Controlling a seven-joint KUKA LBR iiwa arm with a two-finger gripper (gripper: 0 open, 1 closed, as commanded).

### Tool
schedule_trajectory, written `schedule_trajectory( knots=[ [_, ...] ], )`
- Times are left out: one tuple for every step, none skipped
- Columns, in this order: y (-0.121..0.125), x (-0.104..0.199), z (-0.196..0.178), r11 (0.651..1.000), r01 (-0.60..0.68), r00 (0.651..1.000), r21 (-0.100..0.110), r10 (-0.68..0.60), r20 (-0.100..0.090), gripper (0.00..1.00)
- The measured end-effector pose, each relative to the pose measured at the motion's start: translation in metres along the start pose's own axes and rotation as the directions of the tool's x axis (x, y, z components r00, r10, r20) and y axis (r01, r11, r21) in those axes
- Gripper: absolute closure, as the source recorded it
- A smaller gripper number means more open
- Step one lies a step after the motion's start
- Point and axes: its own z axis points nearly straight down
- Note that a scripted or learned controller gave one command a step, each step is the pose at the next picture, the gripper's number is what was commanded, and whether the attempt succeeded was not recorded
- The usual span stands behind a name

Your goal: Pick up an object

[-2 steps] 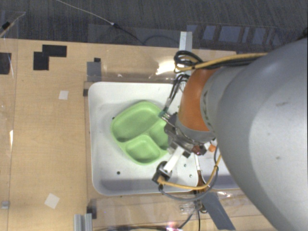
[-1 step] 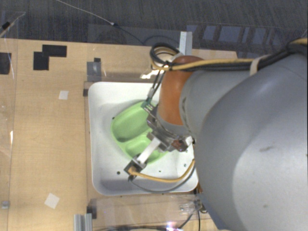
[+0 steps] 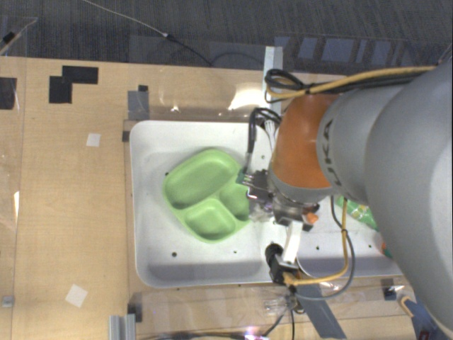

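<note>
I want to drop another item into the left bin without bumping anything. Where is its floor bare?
Left bin: bare floor runs down its left wall and along the near wall, below and left of the green divided tray. A narrower strip lies between the tray and the far wall. The right side is crowded: the arm hangs over the tray's right edge.

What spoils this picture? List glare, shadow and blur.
Camera view: bright glare on the bench top just beyond the left bin; the green divided tray casts a soft shadow on the bin floor; the arm looms large and slightly soft, covering the right bin; the tray itself is fairly sharp.
</note>
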Motion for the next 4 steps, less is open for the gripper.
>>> schedule_trajectory(
  knots=[
    [-0.021, 0.072, -0.017, 0.982, -0.188, 0.982, 0.002, 0.188, -0.002, 1.0],
    [-0.027, 0.123, -0.007, 0.932, 0.364, 0.932, 0.0, -0.364, -0.001, 1.0],
    [-0.023, 0.085, 0.008, 0.596, 0.803, 0.596, -0.002, -0.803, 0.0, 1.0],
    [-0.027, 0.098, -0.015, 0.914, 0.405, 0.914, -0.003, -0.405, -0.001, 1.0]
  ],
)
